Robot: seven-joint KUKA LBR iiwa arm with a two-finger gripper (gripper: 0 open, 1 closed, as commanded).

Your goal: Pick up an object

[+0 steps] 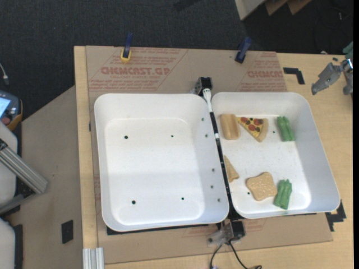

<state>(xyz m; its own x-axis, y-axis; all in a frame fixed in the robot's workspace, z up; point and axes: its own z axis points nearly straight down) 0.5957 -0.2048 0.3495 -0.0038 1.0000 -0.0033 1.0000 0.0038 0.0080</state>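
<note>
The right bin (314,150) holds several toy foods. A tan bread roll (228,125), a pizza slice (253,126) and a green vegetable (285,128) lie in a row near its far side. A toast slice (261,186) and a second green piece (282,194) sit at the near side. A tan wedge (230,168) rests against the bin's left wall. My gripper (327,78) hangs at the view's right edge, above the bench beyond the right bin's far right corner, well apart from all the food, with nothing seen in it.
The left bin (106,150) stands beside the right one on a cardboard sheet (168,66). Clamps (127,48) (243,50) hold the sheet's far edge. A black fixture (203,86) sits between the bins at the back, and cables (227,237) lie at the front.
</note>
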